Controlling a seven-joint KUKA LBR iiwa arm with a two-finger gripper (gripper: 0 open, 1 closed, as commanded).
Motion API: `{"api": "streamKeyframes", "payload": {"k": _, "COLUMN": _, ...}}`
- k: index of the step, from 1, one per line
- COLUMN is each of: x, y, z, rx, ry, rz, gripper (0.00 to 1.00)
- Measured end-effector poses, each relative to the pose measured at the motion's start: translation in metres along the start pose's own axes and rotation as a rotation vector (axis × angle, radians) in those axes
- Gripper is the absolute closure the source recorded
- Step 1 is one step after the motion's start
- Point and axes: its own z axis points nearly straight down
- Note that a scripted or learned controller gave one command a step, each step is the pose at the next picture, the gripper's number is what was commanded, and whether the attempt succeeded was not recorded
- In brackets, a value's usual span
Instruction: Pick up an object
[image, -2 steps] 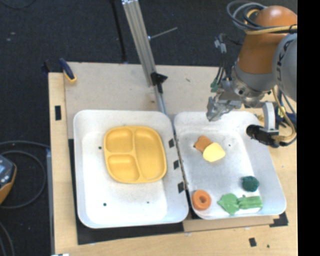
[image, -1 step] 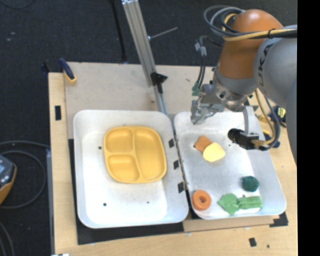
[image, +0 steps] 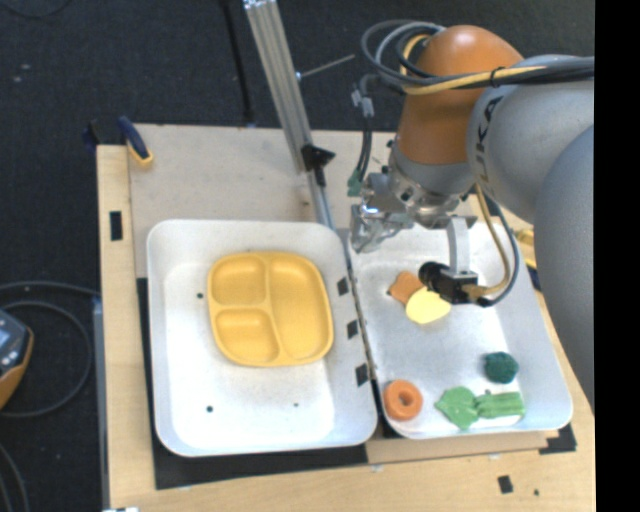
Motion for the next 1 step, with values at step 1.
{"api": "streamKeyframes", "payload": {"k": 1, "x": 0.0502, "y": 0.0172, "z": 0.0142, "rx": -0.002, "ry": 0.000, "rz": -0.001, "gripper": 1.00}}
